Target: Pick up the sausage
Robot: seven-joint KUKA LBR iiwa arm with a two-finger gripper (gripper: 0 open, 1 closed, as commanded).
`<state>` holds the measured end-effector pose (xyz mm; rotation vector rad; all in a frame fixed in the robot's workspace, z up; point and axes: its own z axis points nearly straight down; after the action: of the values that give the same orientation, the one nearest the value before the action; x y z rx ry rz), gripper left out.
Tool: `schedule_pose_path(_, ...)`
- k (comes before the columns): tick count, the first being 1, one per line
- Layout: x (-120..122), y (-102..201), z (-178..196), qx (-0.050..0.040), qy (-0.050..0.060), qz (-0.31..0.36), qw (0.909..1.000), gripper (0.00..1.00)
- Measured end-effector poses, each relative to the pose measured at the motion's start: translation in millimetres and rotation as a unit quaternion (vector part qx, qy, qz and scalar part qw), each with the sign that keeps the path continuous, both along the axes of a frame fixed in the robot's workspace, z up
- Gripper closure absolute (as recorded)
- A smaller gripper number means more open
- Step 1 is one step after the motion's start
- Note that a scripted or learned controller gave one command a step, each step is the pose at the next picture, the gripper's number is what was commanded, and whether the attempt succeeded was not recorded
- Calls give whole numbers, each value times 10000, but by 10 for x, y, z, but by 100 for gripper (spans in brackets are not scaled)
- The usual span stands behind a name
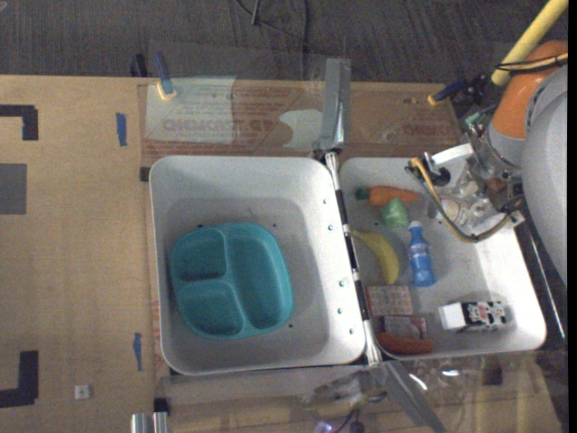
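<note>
The sausage (404, 344) lies flat in the right bin (527, 282), against its near wall close to the near-left corner, long axis parallel to that wall. Just behind it sits a small flat packet (391, 300); a milk carton (472, 314) lies to its right.

Handling, as a judgement: the sausage is probably a light toy with a smooth, rounded skin that may roll or slip. Take hold across its middle, fingers closing from front and back; the wall leaves little clearance on the near side.

The gripper (469, 197) hangs over the far-right part of the same bin, well apart from the sausage. Whether it is open or closed cannot be told.

The left bin (162, 242) holds a teal divided plate (231, 280). Both bins rest on a tan counter (72, 242); dark floor lies beyond its far edge.
</note>
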<state>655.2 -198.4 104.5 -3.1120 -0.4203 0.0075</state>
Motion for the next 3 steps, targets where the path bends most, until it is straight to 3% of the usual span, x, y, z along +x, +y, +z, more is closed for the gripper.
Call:
schedule_pose_path(1,10,23,90,-4,10,30,10000,100)
schedule_pose_path(2,-30,813,1454,-1,-26,1671,9859,100)
schedule_pose_path(3,-134,1591,1103,3,-19,-350,9994,100)
